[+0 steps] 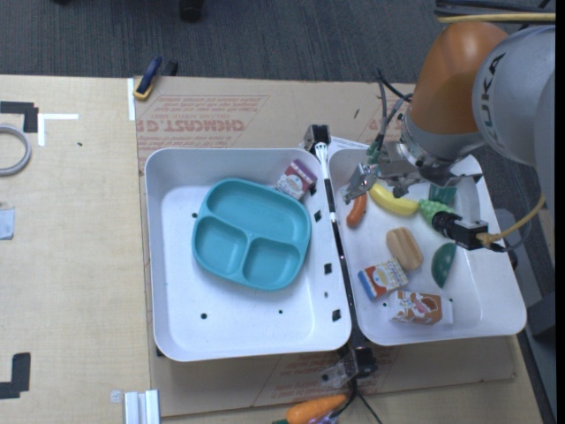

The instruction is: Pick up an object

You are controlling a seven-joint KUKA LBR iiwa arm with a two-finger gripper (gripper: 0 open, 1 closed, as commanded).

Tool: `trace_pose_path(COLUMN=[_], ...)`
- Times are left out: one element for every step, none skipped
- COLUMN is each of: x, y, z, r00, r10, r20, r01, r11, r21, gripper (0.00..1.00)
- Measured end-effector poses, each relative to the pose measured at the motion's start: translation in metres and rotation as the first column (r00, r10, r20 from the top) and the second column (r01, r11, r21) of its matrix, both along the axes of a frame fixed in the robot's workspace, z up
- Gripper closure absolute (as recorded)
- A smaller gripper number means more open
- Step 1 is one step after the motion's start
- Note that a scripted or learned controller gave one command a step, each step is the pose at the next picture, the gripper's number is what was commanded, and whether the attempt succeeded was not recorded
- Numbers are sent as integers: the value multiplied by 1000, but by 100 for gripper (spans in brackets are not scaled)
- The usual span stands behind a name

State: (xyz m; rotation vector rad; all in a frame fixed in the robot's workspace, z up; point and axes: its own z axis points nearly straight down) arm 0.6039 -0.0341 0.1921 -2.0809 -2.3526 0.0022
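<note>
Cardboard-topped bench, two white bins; left bin (168, 263) holds a teal tray (252, 235). Gripper (362, 182) low in right bin (494, 299), fingers slightly parted, nothing visibly between them. Its tips sit just above an orange carrot (356, 210), beside a yellow banana (393, 201).

Grey arm (521, 78) enters from the right, orange band above the wrist, wrist angled downward to the left; gripper (364, 182) low, fingertips pointing left

Blue-and-yellow tool (147, 77) and grey ring (12, 150) on cardboard, far left.
</note>
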Motion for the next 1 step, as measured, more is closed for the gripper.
trace_pose_path(x=[11], y=[-11], z=[0], r00=[975], r10=[223], r20=[3], r01=[-223], r11=[975], r21=[-1], gripper=[0])
